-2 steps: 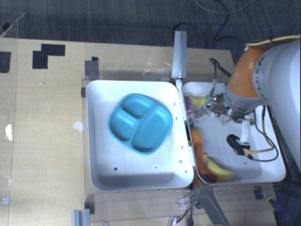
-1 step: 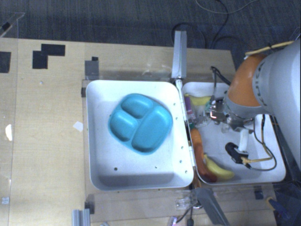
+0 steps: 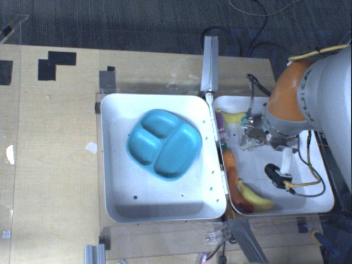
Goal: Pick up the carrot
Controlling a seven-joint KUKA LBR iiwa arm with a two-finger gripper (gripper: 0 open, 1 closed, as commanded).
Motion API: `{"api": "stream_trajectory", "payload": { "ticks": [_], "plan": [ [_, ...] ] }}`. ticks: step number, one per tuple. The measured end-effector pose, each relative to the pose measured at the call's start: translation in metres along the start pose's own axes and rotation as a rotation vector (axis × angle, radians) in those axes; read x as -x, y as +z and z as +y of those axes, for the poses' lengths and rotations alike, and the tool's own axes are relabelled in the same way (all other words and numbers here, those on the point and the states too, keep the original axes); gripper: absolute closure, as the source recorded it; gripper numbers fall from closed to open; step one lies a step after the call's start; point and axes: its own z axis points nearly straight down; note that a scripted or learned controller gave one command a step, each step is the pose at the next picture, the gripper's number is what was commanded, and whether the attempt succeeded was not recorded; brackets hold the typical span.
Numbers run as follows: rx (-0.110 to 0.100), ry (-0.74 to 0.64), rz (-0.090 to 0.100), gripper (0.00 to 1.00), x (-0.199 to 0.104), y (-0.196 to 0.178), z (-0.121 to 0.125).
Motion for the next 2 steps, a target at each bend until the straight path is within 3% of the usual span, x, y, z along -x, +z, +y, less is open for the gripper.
{"api": "stream_trajectory", "payload": {
  "ticks": [1,2],
  "plan": [
    [-0.011,0.068,-0.003,1.00,-0.068,-0.117,0.025],
    [-0.013,-0.024,-0.003,1.00,-0.140,-0.082,0.071]
  ]
}}
